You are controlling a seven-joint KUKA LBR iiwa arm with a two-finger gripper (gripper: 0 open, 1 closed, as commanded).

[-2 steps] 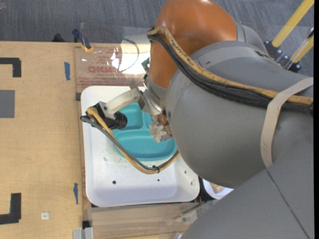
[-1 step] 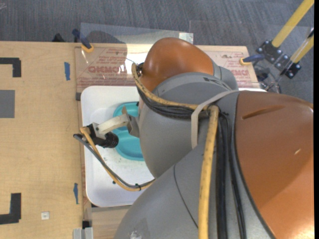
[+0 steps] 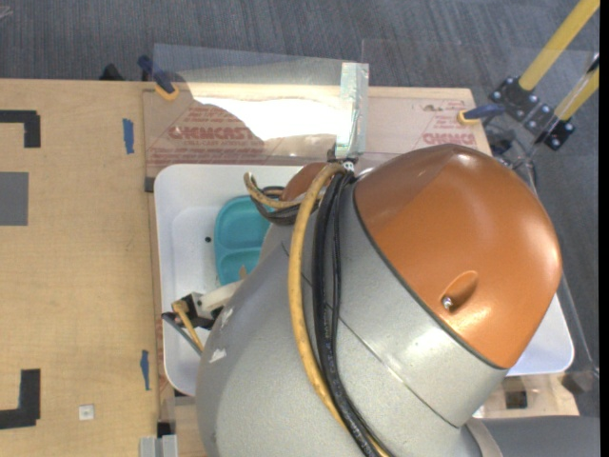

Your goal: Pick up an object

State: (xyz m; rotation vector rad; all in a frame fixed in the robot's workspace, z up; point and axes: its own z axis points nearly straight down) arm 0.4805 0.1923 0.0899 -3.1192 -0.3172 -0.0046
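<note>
Camera view is looking down on a grey robot arm with an orange band [image 3: 428,284] that is leaning across both bins and covering most of them. Its bulk is hiding the gripper, so whether that gripper is gripping anything cannot be told.

The step in hand is looking like the reach into the left bin for a grasp, and nothing is showing as lifted. To do it well, the program should be choosing one thing that is lying apart from the walls. It should be bringing the gripper straight down over it and closing across a narrow part such as a rim, not a broad face. Lifting slowly would be wise, since a smooth plastic edge is likely to be slipping out.

The shallow white left bin [image 3: 176,208] is holding a teal plastic dish with rounded corners [image 3: 238,241], the likeliest object to pick. It is lying toward the bin's middle, apart from the left wall, with its right side passing under the arm. A brown rounded object [image 3: 303,181] is sitting near the bin's far edge, just beside the arm, with a tan curved strip [image 3: 255,190] touching it; what these are is unclear. The shallow white right bin [image 3: 563,343] is peeking out along its right edge; the arm is hiding its contents.
</note>
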